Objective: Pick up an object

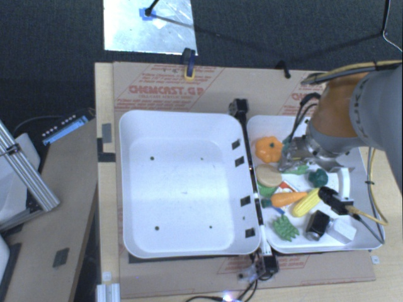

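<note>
- The claw point(291, 162) is low inside the right bin point(359, 241), near its upper left part; I cannot tell how it is set.
- The grey arm point(371, 115) with the orange band point(334, 109) comes in from the right, above the claw.
- An orange pumpkin point(269, 148) lies just left of the claw and a little above it.
- A pale round piece point(269, 177) lies below the claw, to its left.
- A carrot point(288, 199) and a yellow corn cob point(306, 202) lie below the claw, touching each other.
- A dark green thing point(318, 178) is to the right of the claw, a bit lower.
- A green leafy toy point(286, 228) and a black block point(317, 224) lie further below.
- The left bin point(135, 231) stands well to the left of the claw on the desk point(107, 93).
</note>
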You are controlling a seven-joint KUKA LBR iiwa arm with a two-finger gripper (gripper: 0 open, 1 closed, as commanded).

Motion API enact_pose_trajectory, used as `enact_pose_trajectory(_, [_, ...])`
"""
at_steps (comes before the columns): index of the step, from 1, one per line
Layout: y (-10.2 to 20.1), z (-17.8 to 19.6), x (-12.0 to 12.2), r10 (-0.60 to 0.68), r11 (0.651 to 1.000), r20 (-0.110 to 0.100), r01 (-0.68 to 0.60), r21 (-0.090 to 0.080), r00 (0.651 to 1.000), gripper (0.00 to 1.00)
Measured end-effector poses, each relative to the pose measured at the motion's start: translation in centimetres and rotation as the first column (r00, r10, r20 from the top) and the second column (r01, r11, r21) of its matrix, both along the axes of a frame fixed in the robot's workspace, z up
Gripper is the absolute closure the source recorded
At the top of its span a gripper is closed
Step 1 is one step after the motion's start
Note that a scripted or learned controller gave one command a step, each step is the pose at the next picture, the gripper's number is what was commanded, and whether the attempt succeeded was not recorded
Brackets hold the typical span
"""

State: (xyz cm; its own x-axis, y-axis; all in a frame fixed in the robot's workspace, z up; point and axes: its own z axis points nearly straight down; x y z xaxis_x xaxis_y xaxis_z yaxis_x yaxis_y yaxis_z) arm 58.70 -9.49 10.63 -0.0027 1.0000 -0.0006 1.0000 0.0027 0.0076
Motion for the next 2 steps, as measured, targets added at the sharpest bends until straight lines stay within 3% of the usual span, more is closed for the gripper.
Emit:
enact_pose_trajectory(1, [6.10, 10.32, -0.48, 0.007, 1.000, 0.001, -0.007, 0.002, 1.000, 1.00])
enact_pose_trajectory(2, [5.75, 10.86, -0.49, 0.004, 1.000, -0.002, -0.004, 0.001, 1.000, 1.00])
